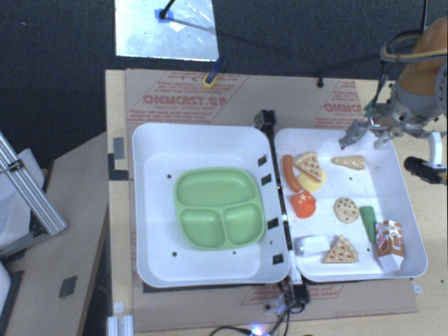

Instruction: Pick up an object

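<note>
Fingers spread and empty, the grey two-finger gripper hovers above the right white bin's far edge; dropping squarely over the tan pastry-shaped toy should secure it.

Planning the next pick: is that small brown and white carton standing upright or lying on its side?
Lying on its side: the small brown and white carton rests flat in the right white bin.
</note>
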You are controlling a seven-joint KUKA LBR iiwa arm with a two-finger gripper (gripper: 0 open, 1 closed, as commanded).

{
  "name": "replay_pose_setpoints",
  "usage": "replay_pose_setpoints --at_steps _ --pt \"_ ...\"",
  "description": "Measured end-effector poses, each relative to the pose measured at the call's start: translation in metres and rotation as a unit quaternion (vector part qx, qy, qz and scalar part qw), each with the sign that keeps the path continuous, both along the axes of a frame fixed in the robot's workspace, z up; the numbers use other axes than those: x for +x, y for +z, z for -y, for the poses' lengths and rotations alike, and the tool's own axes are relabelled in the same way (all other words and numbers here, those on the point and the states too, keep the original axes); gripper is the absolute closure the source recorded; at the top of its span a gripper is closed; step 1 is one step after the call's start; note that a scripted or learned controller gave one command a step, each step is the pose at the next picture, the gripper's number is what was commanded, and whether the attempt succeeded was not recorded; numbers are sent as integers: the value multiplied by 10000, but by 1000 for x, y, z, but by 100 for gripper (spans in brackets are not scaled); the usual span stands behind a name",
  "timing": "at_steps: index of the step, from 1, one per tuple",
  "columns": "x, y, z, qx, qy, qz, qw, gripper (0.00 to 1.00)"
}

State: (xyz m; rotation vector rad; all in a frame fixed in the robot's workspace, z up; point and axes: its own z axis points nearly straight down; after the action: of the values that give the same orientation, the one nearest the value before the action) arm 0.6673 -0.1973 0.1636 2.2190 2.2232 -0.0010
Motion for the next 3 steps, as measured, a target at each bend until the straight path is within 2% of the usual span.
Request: replay_pose_setpoints --at_steps 1,2,3 --pt "-4 -62 1 6 -2 -11 10000 0" --pt "-3 -79 0 0 16 6 10000 0" --pt "-6 -69 1 11 25 -64 10000 100"
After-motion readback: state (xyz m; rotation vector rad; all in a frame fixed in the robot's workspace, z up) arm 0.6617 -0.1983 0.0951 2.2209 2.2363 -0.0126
